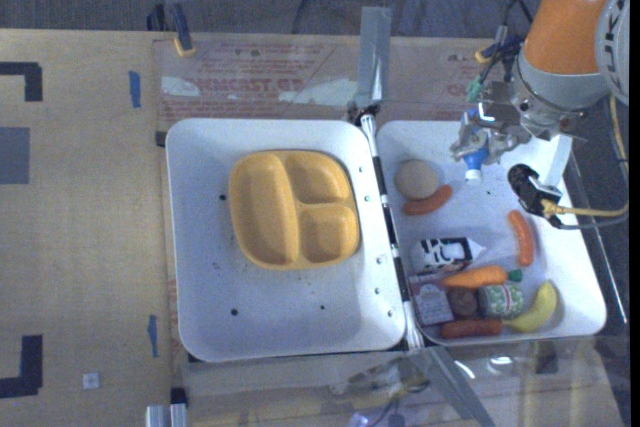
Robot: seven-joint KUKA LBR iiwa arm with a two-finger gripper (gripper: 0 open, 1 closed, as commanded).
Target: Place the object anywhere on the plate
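Note:
A yellow plate [293, 208] with three compartments lies in the left bin [200, 305]. The right bin [570, 310] holds toy food: a tan round bun [416, 178], a red sausage [427, 204] just below it, another sausage [522, 237], a small milk carton [446, 253], a carrot [478, 277], a banana [537, 309] and a small bottle [500, 299]. My gripper [476, 155] hangs over the back of the right bin, up and to the right of the bun, with a blue tip showing below it. Nothing shows between its fingers.
A small boxed item [433, 303] and a third sausage [472, 327] lie at the right bin's front edge. A black cable plug [532, 189] and yellow cable trail from the arm over the bin's right side. The metal divider [372, 75] stands behind the bins.

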